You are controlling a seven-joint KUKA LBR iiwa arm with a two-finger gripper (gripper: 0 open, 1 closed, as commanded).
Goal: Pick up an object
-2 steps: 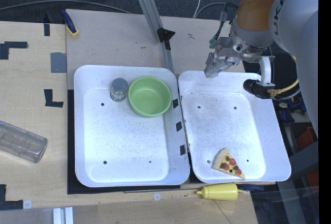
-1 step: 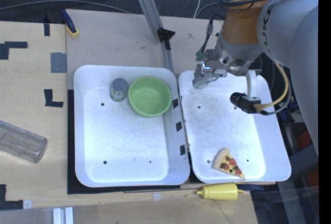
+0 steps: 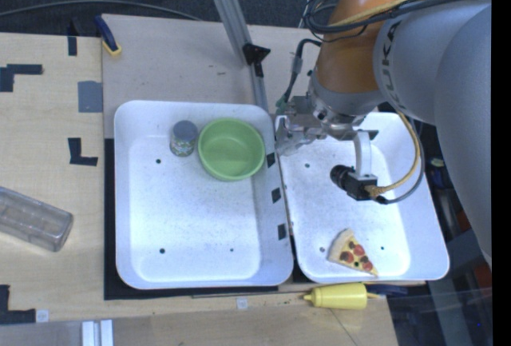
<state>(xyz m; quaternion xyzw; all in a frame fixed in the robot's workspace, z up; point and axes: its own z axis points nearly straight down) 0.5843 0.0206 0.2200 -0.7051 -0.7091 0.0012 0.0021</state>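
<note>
A green bowl (image 3: 231, 149) sits at the back right of the left bin (image 3: 144, 256), with a small grey can (image 3: 184, 138) standing just left of it. A toy pizza slice (image 3: 351, 251) lies near the front of the right bin (image 3: 415, 256). My gripper (image 3: 289, 133) hangs below the orange wrist band at the back left corner of the right bin, close to the wall between the two bins and just right of the bowl. The wrist hides its tips, and I see nothing held in it.
A yellow mustard bottle (image 3: 339, 296) lies on the bench in front of the right bin. On the bench at far left lies a clear plastic container (image 3: 32, 218). A slanted metal pole (image 3: 231, 17) rises behind the bins. Cables (image 3: 399, 176) loop over the right bin.
</note>
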